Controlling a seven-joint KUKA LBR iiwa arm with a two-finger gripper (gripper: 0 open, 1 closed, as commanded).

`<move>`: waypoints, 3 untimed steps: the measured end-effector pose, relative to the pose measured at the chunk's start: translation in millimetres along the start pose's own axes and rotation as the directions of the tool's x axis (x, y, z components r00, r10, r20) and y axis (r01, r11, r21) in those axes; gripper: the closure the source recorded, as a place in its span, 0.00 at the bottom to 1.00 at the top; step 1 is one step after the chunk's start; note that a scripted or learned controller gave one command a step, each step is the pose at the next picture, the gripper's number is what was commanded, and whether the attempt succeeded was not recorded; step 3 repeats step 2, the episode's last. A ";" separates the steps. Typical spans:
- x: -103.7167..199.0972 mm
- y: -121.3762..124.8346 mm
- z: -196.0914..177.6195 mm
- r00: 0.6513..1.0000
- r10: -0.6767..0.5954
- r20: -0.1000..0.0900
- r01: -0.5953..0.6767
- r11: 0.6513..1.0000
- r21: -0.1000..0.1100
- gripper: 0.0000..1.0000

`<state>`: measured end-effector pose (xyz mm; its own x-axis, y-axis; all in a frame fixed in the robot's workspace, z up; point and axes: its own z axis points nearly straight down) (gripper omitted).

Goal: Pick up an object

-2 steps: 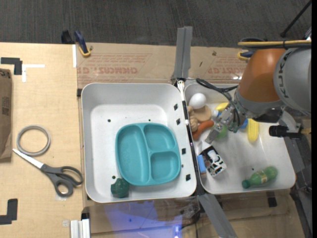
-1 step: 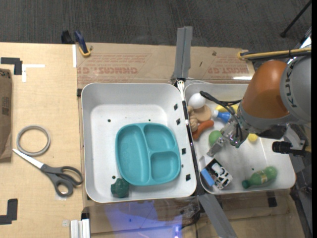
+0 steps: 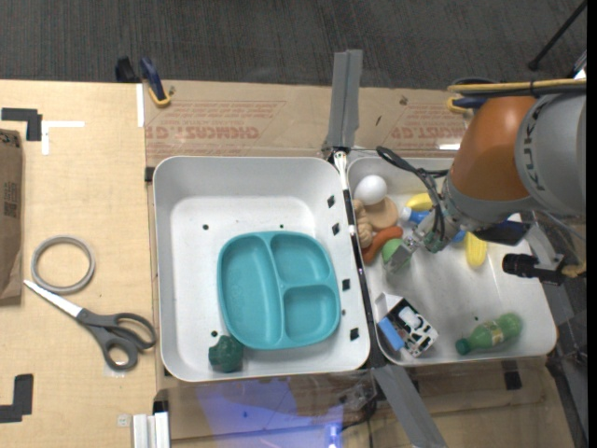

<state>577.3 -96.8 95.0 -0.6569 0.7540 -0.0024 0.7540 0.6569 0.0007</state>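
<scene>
My arm (image 3: 508, 152) reaches in from the right over the right bin (image 3: 532, 343). Its gripper (image 3: 417, 238) hangs low over a cluster of small objects at the bin's left side. Right by it lie an orange piece (image 3: 381, 239), a green piece (image 3: 398, 256) and a blue-and-yellow object (image 3: 419, 208). A white ball (image 3: 371, 189) and a tan toy (image 3: 379, 215) sit just to the left. A yellow object (image 3: 476, 250) lies to the gripper's right. I see nothing lifted clear of the bin.
A green bottle (image 3: 490, 334) and a black-and-white box (image 3: 407, 329) lie near the right bin's front. The left bin (image 3: 187, 203) holds a teal divided plate (image 3: 278, 289) and a dark green lump (image 3: 225, 354). Scissors (image 3: 98, 323) and a tape ring (image 3: 62, 263) lie on the bench.
</scene>
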 end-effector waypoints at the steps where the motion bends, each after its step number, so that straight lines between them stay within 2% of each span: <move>1: -54.9 37.6 3.3 0.992 0.129 -0.005 -0.129 0.992 0.006 0.00; 2: -56.3 38.6 -7.2 0.992 0.126 0.002 -0.126 0.992 0.003 1.00; 3: -56.3 38.6 -7.2 0.992 0.126 0.002 -0.126 0.992 0.003 1.00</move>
